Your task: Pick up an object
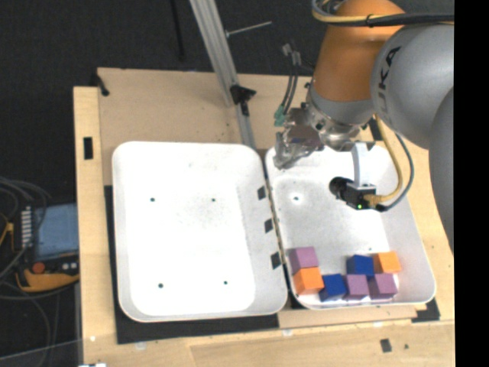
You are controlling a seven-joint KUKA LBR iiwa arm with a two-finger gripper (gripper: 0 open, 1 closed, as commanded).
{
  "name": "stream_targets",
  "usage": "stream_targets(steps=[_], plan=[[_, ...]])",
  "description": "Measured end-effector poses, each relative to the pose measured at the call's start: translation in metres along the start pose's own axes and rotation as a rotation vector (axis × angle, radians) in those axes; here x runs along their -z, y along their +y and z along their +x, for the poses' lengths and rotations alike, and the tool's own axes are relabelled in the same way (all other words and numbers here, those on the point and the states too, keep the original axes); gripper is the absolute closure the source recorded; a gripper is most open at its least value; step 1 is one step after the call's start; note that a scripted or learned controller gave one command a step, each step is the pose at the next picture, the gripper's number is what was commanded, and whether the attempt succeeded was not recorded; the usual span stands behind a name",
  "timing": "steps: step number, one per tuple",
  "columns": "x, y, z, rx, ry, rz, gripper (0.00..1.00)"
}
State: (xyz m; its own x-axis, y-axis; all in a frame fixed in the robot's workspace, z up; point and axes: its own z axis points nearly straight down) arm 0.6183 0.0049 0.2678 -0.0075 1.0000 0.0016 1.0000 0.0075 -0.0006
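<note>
Blocks cluster at the right bin's six o'clock; my fingers' spread I cannot tell, hovering at eleven, so I should travel there before descending.

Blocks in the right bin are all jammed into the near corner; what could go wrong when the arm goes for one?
1. The blocks sit touching one another, so the fingers may find no gap and just push them.
2. They crowd the right bin wall, which a descending finger could strike.
3. The gripper hangs at the bin's far end by the divider, so it must cross the whole bin.
</note>
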Motion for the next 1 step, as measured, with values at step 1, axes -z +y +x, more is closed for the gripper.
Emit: stream_targets(steps=[1], plan=[[-0.0049,-0.0092,0.0455,-0.001,-0.001,0.001,1.00]])
